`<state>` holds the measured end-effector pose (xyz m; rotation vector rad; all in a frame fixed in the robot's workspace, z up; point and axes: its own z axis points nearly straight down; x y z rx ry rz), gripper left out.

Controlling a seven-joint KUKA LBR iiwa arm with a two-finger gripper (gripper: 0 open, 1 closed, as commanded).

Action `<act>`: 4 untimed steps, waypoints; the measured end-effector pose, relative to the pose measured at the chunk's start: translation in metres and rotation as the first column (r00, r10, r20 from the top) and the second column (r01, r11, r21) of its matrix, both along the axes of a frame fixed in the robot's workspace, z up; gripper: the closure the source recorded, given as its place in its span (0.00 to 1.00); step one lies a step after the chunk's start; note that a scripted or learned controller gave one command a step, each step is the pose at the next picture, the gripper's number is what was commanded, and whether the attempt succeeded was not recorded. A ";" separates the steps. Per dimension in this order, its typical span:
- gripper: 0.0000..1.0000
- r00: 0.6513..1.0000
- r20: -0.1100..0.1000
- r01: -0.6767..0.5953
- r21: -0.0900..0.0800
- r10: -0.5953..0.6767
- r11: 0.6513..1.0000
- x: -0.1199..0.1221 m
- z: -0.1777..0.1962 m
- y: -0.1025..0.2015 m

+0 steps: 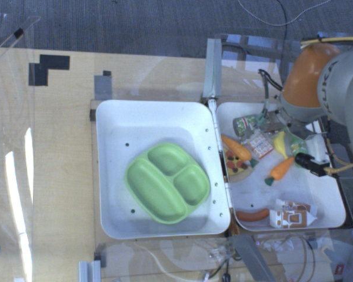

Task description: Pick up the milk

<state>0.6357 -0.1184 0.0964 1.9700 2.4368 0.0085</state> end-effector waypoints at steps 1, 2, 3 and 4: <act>0.00 0.998 0.001 -0.060 -0.002 0.060 0.998 0.014 0.083 -0.055; 0.00 0.998 -0.002 -0.066 -0.002 0.066 0.998 0.031 0.049 -0.086; 0.00 0.997 -0.002 0.083 0.000 -0.083 0.997 -0.058 0.096 -0.087; 0.00 0.990 -0.004 -0.138 -0.001 0.138 0.990 -0.126 0.049 -0.087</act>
